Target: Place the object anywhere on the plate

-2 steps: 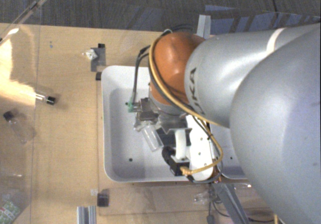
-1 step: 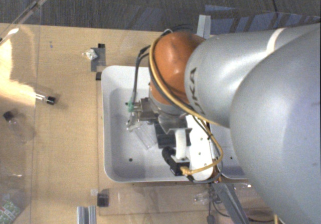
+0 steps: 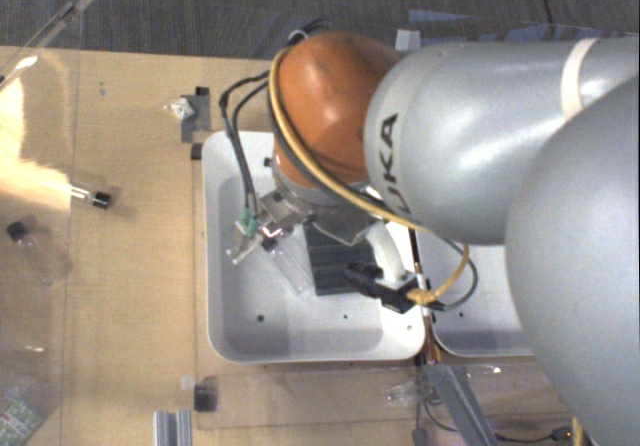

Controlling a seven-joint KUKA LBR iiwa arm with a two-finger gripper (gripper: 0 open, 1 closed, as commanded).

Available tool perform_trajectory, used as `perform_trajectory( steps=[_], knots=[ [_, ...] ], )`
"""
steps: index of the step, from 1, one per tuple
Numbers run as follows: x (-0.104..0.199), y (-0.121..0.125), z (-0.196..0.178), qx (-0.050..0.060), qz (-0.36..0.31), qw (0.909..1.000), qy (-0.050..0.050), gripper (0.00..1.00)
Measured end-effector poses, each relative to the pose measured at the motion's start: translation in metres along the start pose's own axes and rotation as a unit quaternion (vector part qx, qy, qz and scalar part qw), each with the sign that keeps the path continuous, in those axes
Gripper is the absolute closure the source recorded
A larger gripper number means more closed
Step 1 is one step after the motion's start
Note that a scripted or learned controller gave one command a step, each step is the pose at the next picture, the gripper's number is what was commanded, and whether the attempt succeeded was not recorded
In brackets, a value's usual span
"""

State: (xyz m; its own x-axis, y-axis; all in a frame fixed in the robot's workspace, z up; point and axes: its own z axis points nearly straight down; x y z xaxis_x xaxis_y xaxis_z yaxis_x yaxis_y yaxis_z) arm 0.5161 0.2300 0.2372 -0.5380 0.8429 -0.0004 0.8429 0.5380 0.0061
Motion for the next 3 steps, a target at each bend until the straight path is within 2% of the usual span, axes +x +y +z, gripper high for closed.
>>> perform_trajectory(
  steps=[1, 2, 3],
  knots=[
    [-0.048, -0.008, -0.067, -0.002, -0.571, 0.8206, -0.002, 0.00],
    [-0.011, 0.024, 0.021, -0.002, -0.780, 0.6257, 0.000, 0.00],
    [-0.074, 0.013, -0.066, -0.002, -0.688, 0.7258, -0.003, 0.00]
  ],
)
